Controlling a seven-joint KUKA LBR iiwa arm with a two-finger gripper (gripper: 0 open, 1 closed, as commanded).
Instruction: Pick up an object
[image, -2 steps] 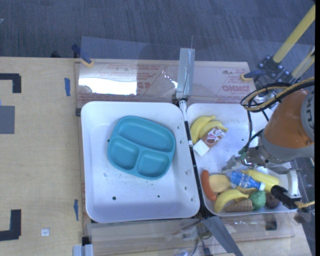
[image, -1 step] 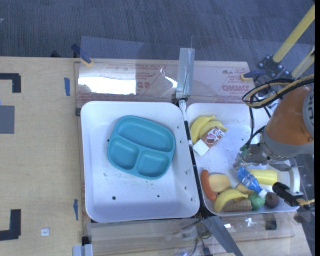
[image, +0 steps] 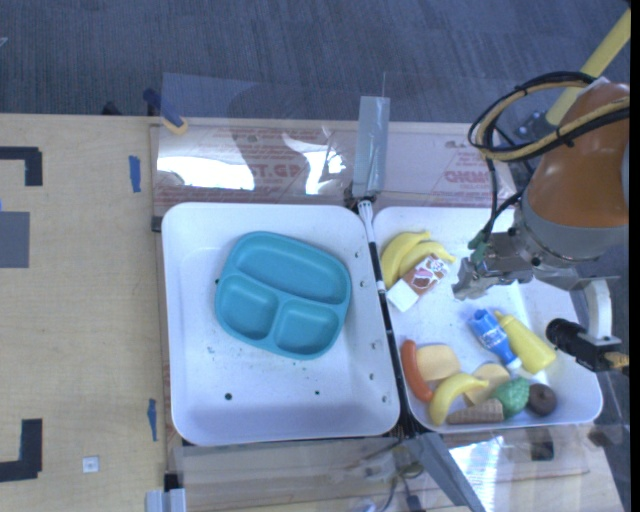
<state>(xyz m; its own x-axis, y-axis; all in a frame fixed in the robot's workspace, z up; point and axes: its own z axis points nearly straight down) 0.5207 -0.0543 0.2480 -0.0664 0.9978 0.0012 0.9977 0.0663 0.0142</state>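
Currently gripper (image: 470, 283) positioned in right bin (image: 590, 400), just right of banana bunch (image: 405, 250); open or closed cannot be told. Blue plate (image: 283, 293) seated in left bin (image: 190, 400).

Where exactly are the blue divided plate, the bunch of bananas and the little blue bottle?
blue divided plate (image: 283, 293): camera view, left bin, on the middle ridge between compartments.
bunch of bananas (image: 403, 249): camera view, right bin, on the yellow curve near the top.
little blue bottle (image: 492, 334): camera view, right bin, on its body.
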